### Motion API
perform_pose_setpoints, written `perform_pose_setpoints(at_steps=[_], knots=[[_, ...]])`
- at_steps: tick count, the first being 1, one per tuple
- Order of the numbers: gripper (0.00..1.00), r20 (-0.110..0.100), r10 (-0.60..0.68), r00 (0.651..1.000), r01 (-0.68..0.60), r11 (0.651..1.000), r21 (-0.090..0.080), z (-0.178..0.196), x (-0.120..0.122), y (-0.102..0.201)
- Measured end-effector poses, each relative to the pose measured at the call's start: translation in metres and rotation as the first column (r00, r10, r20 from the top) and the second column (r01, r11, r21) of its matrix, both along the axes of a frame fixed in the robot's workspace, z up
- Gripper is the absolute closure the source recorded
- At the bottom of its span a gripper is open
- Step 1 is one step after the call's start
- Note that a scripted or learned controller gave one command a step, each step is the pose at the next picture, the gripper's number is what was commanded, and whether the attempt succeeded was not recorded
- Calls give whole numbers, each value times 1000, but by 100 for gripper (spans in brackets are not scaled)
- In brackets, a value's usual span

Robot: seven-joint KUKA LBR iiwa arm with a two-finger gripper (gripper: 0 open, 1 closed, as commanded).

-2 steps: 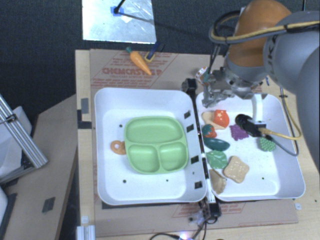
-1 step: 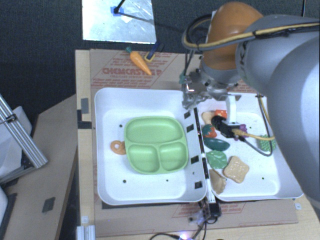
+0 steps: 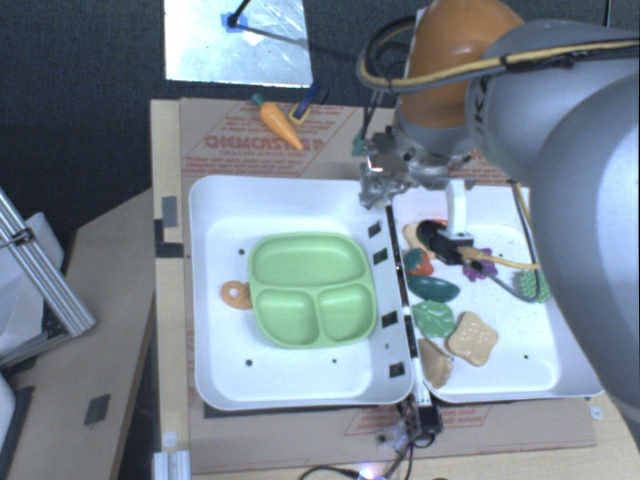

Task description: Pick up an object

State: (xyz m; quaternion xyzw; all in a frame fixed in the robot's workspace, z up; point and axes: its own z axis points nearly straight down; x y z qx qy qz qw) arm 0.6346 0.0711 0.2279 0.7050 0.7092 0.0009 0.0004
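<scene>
At far left of the bins you've got a pretzel (image 3: 236, 294) beside the green tray (image 3: 308, 288); gripper (image 3: 378, 180) sits over the divider's back end. Toy pile (image 3: 440, 298) lies fwd-right of it, right bin (image 3: 520, 363). Finger state: can't tell.

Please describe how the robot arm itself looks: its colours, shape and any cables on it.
The arm is bulky, with smooth, rounded grey casings. Above the wrist sits a domed orange band. Dark cables and a yellowish one loop beside that band. The wrist end narrows to a small metallic grey gripper.
</scene>
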Motion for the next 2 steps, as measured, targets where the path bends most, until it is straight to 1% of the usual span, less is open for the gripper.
perform_pose_setpoints(at_steps=[1,2], knots=[[100,-2,-5,1000,5,1000,-1,-14,-11,-4],[100,0,-1,1000,1,1000,-1,-8,-10,7]])
